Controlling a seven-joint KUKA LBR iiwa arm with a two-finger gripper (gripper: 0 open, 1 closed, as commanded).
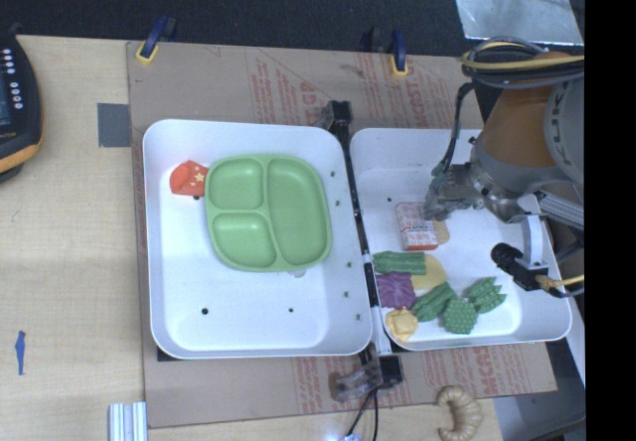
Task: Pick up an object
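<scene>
The worktop is seen from above, carrying two shallow white bins side by side. The left bin is occupied by a green divided plate, with a small red object touching its upper left edge. The right bin holds the candidates for picking: a small pink and white packet near the middle, and below it a cluster made up of a green bean pod, a purple piece, a pale yellow piece, several dark green vegetables and a small yellow item.

The arm is extended in from the right, its orange band above the wrist, with the gripper lowered over the upper part of the right bin, just above and beside the packet. Whether the jaws are wide or narrow cannot be told; nothing is seen held between them.

The packet is judged the best target, since it lies apart from the cluster. The jaws should be centred over it and lowered squarely, so that it is not pushed aside towards the bean pod.
</scene>
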